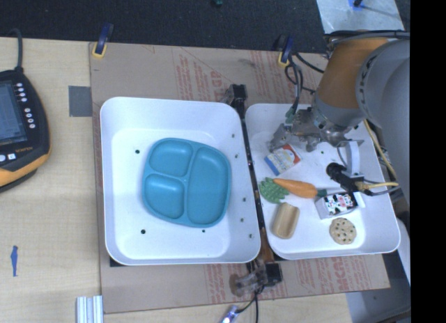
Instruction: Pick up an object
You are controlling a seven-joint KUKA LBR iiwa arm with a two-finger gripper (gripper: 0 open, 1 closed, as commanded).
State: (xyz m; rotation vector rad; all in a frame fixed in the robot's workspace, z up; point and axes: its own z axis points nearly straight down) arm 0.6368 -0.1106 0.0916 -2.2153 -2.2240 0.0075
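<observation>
Small flat blue-and-white packet [281, 161] lies in right white bin [376, 245], directly under grey two-finger gripper [287, 136]; finger state unclear.

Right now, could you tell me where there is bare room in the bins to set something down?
The left bin has bare floor around the blue divided plate, widest along its near edge. The right bin is crowded: carrot, cookie and wooden cylinder lie below the gripper.

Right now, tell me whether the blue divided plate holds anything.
Empty. The blue divided plate lies flat in the left bin, and all three of its compartments show bare blue, with nothing resting in them.
</observation>
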